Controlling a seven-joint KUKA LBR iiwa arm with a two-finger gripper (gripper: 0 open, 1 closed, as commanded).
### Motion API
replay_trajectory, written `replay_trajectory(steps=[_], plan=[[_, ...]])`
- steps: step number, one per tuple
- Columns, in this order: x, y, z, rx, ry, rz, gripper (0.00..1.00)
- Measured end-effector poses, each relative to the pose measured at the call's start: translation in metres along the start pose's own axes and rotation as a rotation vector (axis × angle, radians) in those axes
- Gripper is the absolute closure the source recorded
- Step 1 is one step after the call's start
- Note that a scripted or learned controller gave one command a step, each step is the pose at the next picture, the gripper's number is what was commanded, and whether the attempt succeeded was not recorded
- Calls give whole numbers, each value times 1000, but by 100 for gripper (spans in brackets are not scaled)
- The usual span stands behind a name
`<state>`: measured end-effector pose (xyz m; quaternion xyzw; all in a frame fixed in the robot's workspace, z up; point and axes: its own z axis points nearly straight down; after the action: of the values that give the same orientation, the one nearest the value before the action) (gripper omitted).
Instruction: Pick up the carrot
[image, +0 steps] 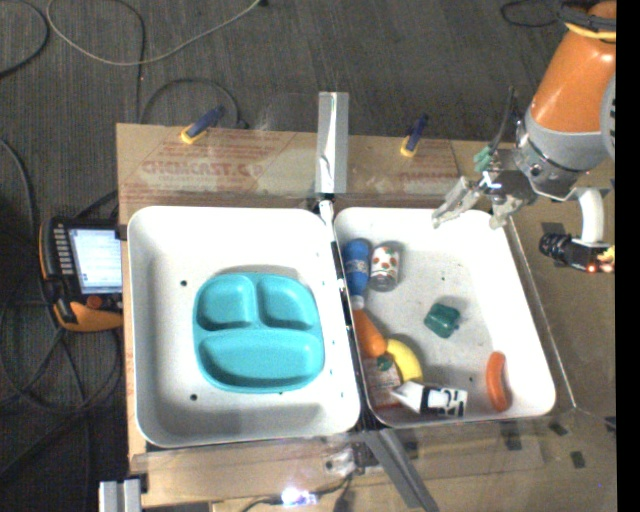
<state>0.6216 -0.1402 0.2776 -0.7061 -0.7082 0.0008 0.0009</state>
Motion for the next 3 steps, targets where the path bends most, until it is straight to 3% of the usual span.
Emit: replay_trajectory(steps=[1, 2, 3], plan=[[27, -50, 112, 2, 1, 26, 0], [25, -89, 186, -17, -3, -232, 0], [26, -87, 175, -23, -3, -231, 100]])
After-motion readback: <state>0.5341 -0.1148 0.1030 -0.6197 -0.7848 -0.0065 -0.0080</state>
